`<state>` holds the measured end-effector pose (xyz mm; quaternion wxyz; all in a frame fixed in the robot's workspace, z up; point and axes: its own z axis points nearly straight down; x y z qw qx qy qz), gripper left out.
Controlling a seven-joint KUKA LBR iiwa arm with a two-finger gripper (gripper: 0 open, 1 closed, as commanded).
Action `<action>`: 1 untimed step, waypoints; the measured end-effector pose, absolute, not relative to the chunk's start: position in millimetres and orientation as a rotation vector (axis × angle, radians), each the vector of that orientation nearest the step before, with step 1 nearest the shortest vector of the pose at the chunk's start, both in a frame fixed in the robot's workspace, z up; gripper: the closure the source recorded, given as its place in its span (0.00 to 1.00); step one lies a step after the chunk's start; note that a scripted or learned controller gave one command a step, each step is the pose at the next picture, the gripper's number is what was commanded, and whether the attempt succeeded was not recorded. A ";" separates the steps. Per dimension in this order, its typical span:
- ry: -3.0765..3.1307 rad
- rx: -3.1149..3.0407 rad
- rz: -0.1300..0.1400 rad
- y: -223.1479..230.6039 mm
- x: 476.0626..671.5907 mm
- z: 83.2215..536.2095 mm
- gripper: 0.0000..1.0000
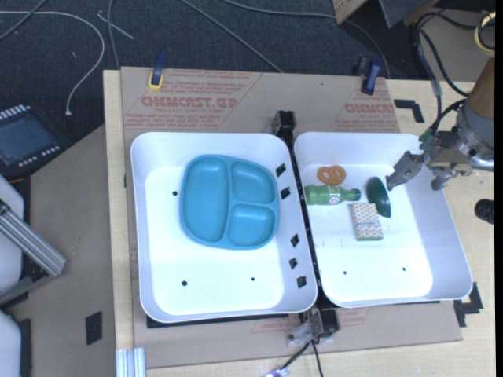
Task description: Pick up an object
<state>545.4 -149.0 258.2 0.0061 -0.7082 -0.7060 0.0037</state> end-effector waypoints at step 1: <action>-2.221 -2.220 0.000 -148.6 547.7 264.9 0.00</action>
